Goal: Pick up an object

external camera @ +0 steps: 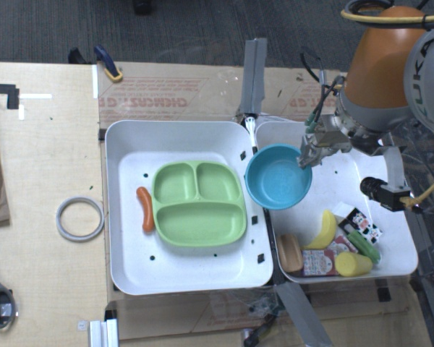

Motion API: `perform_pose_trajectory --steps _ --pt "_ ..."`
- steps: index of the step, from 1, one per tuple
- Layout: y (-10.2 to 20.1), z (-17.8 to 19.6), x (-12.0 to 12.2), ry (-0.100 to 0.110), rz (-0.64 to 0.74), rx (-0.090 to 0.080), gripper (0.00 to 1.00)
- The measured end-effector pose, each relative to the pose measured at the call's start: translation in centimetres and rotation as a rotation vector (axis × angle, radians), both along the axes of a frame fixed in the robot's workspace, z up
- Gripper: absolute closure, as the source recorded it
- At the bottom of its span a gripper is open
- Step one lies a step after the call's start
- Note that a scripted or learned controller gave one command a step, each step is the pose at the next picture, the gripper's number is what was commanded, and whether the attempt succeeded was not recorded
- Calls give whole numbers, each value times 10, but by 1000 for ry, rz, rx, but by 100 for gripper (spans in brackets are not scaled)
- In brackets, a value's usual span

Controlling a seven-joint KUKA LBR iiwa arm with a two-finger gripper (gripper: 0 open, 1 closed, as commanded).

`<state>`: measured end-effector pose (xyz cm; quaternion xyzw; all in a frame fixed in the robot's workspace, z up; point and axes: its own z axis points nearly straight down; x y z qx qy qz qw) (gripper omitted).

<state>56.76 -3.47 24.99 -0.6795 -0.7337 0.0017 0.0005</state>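
arm [390, 56]: "KUKA" | bench cardboard [166, 96]: "CHEMCAS" (mirrored, unsure) | blue bowl [278, 177]: unlabelled

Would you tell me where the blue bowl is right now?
The blue bowl is at the gripper, over the divide between the two bins, its left rim near the green divided plate in the left bin.

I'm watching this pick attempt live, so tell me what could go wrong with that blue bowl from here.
The gripper pinches only the right rim of the blue bowl, so the bowl may tilt or slip out. The bowl hangs over the divide between the left bin and right bin, so if dropped it could catch a bin wall or hit the green plate.
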Motion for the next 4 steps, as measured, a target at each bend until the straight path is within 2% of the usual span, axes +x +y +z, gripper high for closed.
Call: perform_pose_trajectory --steps 1,2,3,4 --pt "-3 91 -71 -1 502 1 100" --pt "-22 24 -90 0 442 2 100" --pt "-38 65 -55 -2 817 2 100" --pt "22 61 -70 -1 818 3 100"
